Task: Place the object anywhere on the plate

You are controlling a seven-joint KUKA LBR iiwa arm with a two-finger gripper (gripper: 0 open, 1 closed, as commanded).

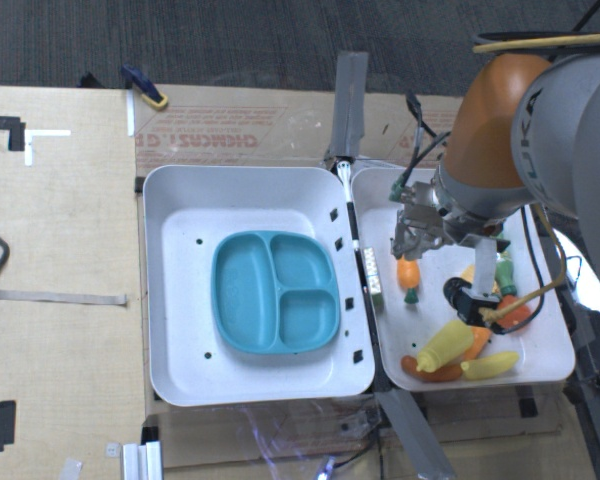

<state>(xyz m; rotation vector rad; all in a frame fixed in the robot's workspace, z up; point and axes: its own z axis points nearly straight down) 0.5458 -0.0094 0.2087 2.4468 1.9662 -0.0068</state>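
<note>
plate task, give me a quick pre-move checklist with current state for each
1. Blue plate sits flat in the left bin: ok.
2. Plate compartments free to receive an object: ok.
3. Gripper is over the right bin, above the small carrot: ok.
4. Carrot held between the fingers: cannot tell.
5. Carrot lies apart from the toy pile at the bin's near side: ok.

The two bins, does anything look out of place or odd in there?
Nothing looks spilled or broken. The teal plate lies flat in the left bin, slightly rotated. Toy foods are heaped in the right bin, where the gripper hangs above a small carrot.
</note>
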